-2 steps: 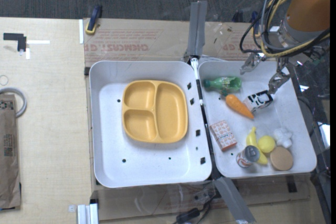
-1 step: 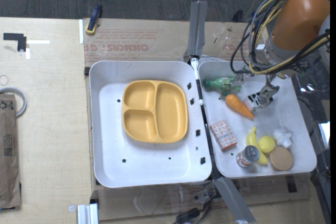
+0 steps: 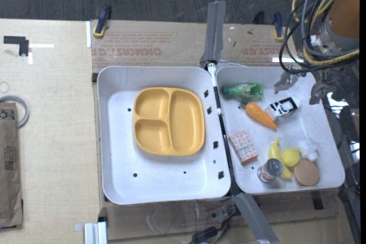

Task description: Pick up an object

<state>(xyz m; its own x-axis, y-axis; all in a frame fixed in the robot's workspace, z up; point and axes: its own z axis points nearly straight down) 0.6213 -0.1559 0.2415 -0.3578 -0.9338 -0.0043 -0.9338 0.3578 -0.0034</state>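
Observation:
The right bin (image 3: 330,123) holds several small items: a green bottle (image 3: 243,90), an orange carrot (image 3: 261,115), a black and white packet (image 3: 283,107), a pink box (image 3: 243,146), a yellow fruit (image 3: 286,155), a small grey-capped jar (image 3: 270,170), a brown disc (image 3: 306,172) and a white lump (image 3: 309,150). My gripper (image 3: 299,87) hangs over the far right part of this bin, just beyond the packet. Its two fingers (image 3: 284,82) stand spread apart, open, with nothing between them.
The left bin (image 3: 114,146) carries a yellow divided plate (image 3: 169,121). A grey divider (image 3: 215,31) runs between the bins at the back. Cables (image 3: 309,14) loop around the wrist at upper right. A brown bag (image 3: 8,163) lies on the bench at far left.

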